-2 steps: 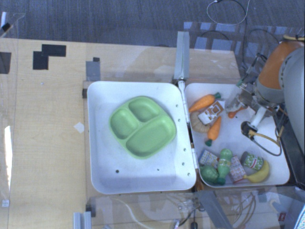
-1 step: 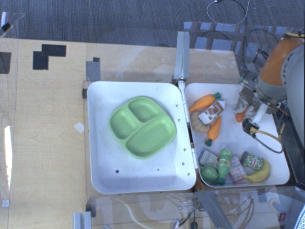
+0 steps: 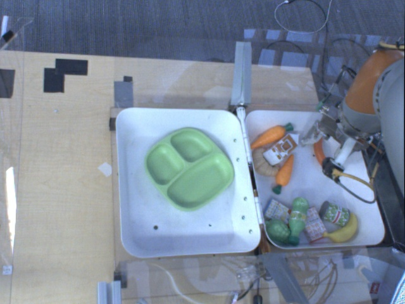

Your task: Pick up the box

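Camera view: pincer [image 3: 314, 133] hanging over right bin [image 3: 373, 233], near box [image 3: 281, 149] beside carrots; grip state impossible to tell.

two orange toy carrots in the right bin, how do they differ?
The upper orange toy carrot lies nearly flat across the bin, green top toward the right; the lower orange toy carrot lies steeply, green top down toward the near edge. The upper one looks fatter and longer. Both touch the small white and brown box between them.
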Motion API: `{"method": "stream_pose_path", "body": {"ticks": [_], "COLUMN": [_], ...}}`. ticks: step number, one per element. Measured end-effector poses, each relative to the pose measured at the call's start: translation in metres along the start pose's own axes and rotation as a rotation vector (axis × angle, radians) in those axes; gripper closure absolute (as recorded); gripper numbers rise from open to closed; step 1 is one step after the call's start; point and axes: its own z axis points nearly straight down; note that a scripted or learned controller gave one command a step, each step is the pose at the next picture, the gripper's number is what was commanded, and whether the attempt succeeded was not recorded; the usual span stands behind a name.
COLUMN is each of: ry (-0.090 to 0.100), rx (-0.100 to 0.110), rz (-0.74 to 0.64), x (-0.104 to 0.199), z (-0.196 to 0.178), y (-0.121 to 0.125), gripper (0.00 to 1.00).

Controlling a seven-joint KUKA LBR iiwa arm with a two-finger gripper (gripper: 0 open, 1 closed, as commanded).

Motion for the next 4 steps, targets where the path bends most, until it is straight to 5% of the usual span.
{"method": "stream_pose_path", "body": {"ticks": [1, 2, 3, 4], "ry": [0.001, -0.003, 0.001, 0.001], "rx": [0.004, 0.004, -0.001, -0.001], "rz": [0.039, 0.058, 0.05, 0.049], "x": [-0.015, -0.013, -0.009, -0.009], "z": [0.011, 0.013, 0.0, 0.0], "y": [-0.081, -0.011, -0.01, -0.01], "gripper": [0.0, 0.0, 1.0, 0.0]}}
